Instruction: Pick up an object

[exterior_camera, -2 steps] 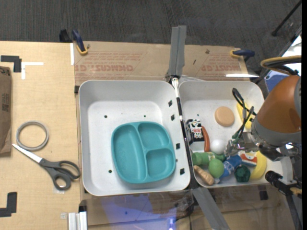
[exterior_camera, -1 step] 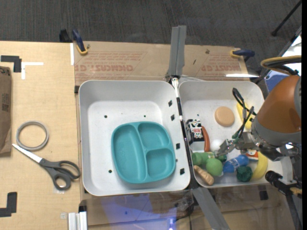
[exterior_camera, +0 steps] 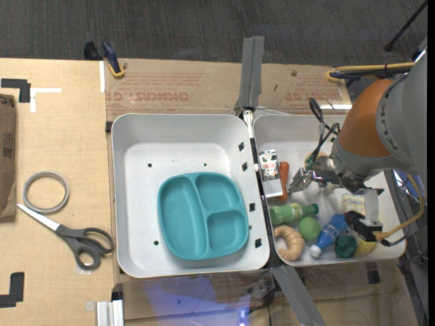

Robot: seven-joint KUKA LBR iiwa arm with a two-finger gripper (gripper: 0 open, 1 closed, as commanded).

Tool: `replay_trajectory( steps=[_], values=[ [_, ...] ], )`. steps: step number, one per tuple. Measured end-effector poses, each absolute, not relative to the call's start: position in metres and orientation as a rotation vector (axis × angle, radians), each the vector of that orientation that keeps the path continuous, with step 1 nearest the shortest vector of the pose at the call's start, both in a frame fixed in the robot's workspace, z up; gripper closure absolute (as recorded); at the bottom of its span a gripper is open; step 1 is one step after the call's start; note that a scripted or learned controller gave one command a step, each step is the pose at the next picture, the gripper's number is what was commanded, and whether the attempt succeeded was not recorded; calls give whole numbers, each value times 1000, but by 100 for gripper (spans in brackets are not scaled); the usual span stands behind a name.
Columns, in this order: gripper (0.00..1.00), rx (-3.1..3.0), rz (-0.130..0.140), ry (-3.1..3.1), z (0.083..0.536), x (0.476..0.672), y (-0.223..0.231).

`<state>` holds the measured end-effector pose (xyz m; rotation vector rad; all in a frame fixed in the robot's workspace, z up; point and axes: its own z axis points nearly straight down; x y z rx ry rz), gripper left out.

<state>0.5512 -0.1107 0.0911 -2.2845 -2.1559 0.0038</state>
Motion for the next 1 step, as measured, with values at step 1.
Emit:
replay_trajectory(
  steps=[1],
  values=[
    [0,-2460,13,-1955,91,582,-101]
  ],
)
